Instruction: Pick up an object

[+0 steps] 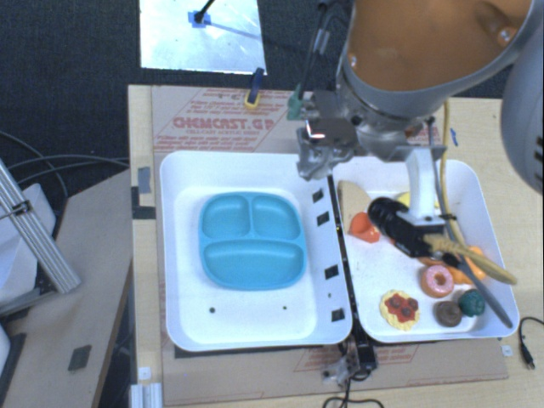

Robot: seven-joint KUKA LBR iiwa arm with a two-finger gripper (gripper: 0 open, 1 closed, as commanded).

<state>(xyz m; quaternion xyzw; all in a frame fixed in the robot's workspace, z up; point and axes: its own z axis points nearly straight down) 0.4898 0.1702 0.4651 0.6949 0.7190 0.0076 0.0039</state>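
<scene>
Closest to the lens: the arm's orange band (442, 24), reaching in from the right and hanging high over the far end of the right bin (480, 195). Below it the claw (314, 167), poised at the far rim close to the divide between the two bins, over bare white floor rather than over any item. Open or closed: cannot tell, with the wrist hardware in the way; nothing seen gripped, so nothing picked up yet, by the look of it. Candidates for picking mostly in the right bin, probably tipped in loose as a mixed lot for grasp tries. Nearest the claw, just to its near right, a pale flat slice (353, 201), with a red-orange wedge (364, 226) just beside it. Toward the near right corner, a pink doughnut (438, 280), a small yellow tart with red dots (399, 308), a brown lump (448, 314) beside a teal ball (470, 302), and a yellow strip (480, 266) next to a dark grey stick (493, 304). In the left bin (183, 228), a blue divided plate (252, 240) lying flat and alone in the middle, likely too broad and low for an easy pinch. Best bet, judging by nearness: the slice or the wedge, calling for a short shift to the near right and a descent. Risk in the crowded corner: toys packed close and liable to shift under a push.
</scene>
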